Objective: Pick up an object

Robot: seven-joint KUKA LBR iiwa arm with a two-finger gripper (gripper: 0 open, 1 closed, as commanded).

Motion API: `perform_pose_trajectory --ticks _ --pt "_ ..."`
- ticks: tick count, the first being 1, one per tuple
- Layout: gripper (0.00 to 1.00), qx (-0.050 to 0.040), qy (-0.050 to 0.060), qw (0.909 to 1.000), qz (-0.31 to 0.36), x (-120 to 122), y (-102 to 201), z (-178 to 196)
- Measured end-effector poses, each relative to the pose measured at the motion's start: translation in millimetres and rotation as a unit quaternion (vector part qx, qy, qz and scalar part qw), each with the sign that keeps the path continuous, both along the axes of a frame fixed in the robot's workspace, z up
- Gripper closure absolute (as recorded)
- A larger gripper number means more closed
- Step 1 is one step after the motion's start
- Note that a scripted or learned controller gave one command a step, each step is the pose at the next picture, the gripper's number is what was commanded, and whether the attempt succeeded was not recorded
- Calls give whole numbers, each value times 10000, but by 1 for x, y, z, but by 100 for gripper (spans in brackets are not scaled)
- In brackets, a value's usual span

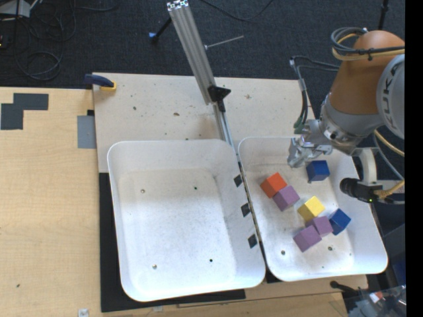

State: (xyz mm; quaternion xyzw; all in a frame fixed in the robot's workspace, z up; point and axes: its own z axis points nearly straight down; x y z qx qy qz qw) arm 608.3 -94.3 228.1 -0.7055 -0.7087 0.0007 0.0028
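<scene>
White plastic makes up both bins: the left bin [172, 223] lies bare apart from dark specks, and the right bin [357, 259] holds seven blocks. An orange block [272, 183] touches a purple block [286, 197] near the middle. Below them a yellow block [311, 208] sits against a small purple block [322, 225], with a larger purple block [307, 238] at the lower left and a blue block [340, 220] at the right. Another blue block [318, 170] rests alone nearer the far rim.

Just left of that far blue block hangs the gripper [301, 156], low over the bin's upper part. Its metal tip is small and blurred; whether it is spread or closed cannot be told, and nothing is seen in it.

Under the bins lies a black mat on a speckled pale bench [158, 111]. A slanted aluminium rail [195, 45] rises behind, and cables trail over dark carpet [264, 18].
</scene>
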Motion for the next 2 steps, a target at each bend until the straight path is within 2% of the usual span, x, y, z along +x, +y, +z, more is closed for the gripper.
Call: perform_pose_trajectory --ticks 2 --pt "100 -3 9 10000 0 -22 98 -18"
